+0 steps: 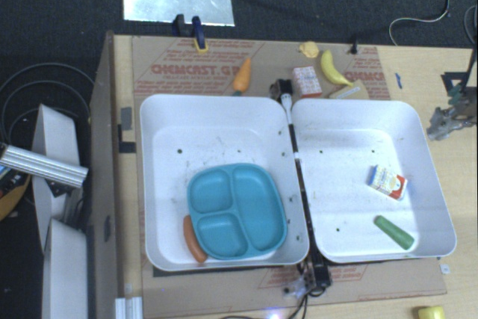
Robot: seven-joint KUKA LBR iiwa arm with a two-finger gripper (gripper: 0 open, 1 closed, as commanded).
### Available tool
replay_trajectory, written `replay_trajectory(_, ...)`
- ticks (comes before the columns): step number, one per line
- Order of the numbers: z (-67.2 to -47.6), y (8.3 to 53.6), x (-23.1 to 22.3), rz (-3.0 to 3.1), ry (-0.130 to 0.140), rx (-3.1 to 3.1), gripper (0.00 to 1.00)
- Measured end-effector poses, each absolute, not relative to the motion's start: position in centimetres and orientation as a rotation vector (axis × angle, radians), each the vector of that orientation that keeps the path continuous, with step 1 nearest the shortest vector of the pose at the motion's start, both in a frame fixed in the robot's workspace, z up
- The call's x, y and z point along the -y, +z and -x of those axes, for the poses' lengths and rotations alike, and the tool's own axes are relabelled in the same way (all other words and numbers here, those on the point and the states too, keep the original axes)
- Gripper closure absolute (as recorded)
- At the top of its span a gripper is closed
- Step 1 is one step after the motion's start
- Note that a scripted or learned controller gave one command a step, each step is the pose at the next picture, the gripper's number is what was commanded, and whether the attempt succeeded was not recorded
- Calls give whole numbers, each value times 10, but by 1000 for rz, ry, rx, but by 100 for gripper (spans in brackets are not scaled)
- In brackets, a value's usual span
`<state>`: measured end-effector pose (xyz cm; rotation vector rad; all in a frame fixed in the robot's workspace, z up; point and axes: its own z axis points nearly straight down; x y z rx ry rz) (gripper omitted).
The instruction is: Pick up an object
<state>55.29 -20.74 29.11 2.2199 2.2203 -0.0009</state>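
Observation:
The right bin [418, 160] holds a small white carton with blue, red and yellow print [387, 181] near its right wall. A green cylinder [393, 231] lies slantwise near that bin's front right corner. In the left bin [160, 146] a blue divided plate [236, 210] lies flat toward the front. An orange sausage-shaped piece [194, 238] lies against the plate's left front edge.
Behind the bins on the cardboard lie an orange carrot [241, 75], a small pinkish box [307, 81], a banana [332, 69] and a pale yellow lump [309, 49]. A grey metal fixture [450, 119] stands at the bench's right edge. Cables run across the dark floor.

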Motion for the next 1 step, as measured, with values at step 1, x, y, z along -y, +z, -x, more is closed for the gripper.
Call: replay_trajectory(1, -571, 295, 207, -2213, 3, -2222, 100)
